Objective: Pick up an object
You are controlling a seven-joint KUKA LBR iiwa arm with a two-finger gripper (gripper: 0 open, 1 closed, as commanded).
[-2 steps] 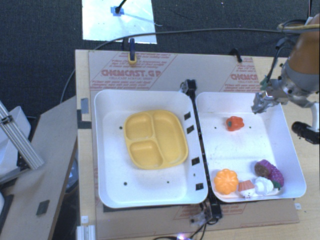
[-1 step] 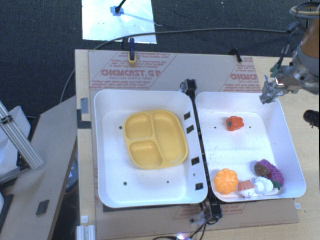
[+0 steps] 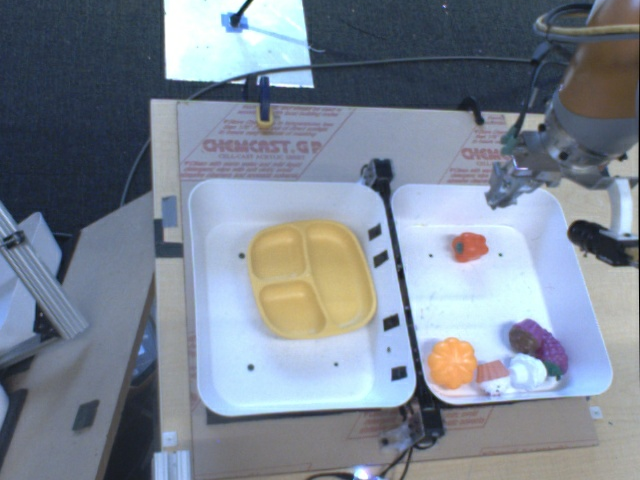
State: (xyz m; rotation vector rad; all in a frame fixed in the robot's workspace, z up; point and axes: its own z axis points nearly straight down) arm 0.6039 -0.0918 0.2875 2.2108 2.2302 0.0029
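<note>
A small orange pepper toy (image 3: 469, 246) lies in the right bin (image 3: 590, 313), toward its far end (untouched). The gripper (image 3: 506, 190) hangs over that bin's far rim, apart from it; its finger state is unreadable.

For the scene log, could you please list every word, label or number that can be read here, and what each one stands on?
"CHEMCAST GP": red print on the clear sheet under the bins, at its upper left.
The same red print repeats on the sheet's upper right, cut off by the right bin; too partial to read fully.
Smaller red lines beneath the print: too blurred to read.
Toys, yellow tray: no text visible.
</note>
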